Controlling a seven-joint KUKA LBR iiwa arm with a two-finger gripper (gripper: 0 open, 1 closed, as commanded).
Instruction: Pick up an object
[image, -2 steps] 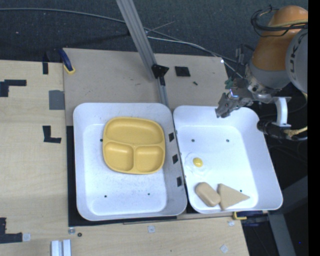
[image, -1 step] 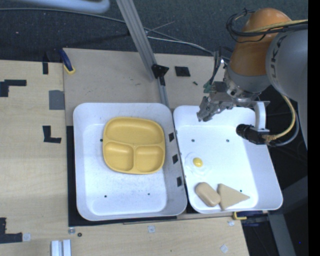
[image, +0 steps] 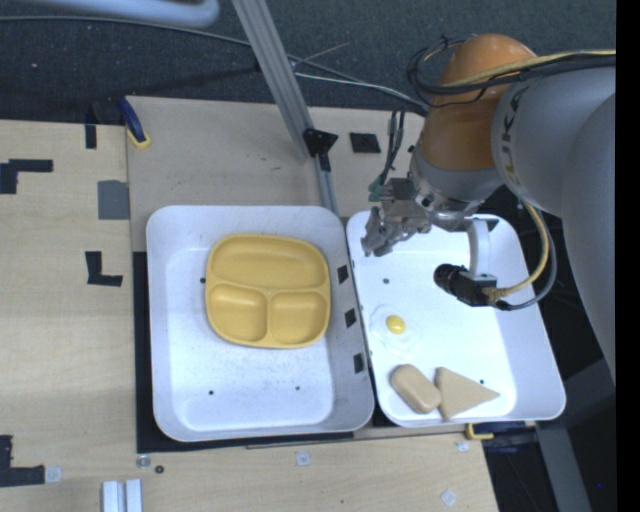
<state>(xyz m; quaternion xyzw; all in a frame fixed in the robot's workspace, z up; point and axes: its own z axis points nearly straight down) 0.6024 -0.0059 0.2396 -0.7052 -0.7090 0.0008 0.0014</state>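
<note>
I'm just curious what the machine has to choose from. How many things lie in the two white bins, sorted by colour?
Yellow: 2, a divided plate in the left bin and a small round piece in the right bin.
Tan: 2, a rounded block and a wedge, both in the right bin.
Total: 4

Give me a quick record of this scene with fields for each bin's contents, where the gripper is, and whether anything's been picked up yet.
left bin: yellow tray with three compartments, lying flat
right bin: small yellow piece near the middle; tan roll and tan wedge side by side at the near edge
gripper: over the far left corner of the right bin, apart from all three items
held: nothing seen between its fingers
task state: no object picked up yet
</note>
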